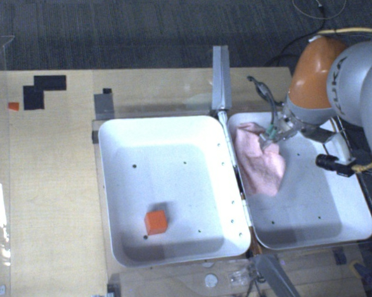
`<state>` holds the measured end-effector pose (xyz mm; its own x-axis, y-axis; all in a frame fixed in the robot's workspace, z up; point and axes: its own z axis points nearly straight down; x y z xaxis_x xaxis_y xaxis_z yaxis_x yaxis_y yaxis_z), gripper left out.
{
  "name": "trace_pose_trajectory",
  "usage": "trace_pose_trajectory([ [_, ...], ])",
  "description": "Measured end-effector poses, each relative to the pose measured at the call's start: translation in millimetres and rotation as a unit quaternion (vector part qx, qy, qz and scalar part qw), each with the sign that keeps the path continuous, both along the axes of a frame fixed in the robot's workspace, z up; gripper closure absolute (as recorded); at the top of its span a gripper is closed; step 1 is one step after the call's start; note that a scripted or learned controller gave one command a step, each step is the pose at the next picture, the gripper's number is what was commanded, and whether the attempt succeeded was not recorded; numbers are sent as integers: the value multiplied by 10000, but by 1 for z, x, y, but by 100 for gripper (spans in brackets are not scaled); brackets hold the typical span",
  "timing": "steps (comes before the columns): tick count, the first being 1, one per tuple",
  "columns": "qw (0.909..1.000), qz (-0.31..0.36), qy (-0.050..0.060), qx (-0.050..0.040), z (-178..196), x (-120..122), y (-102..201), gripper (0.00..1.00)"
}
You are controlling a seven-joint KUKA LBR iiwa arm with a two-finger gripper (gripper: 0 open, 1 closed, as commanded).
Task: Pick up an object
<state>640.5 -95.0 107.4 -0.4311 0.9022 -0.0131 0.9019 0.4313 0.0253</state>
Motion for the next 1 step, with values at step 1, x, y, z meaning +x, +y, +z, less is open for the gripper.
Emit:
trace_pose_trajectory([
  [1, 10000, -3, -1, -5, 0, 0, -1, 0],
])
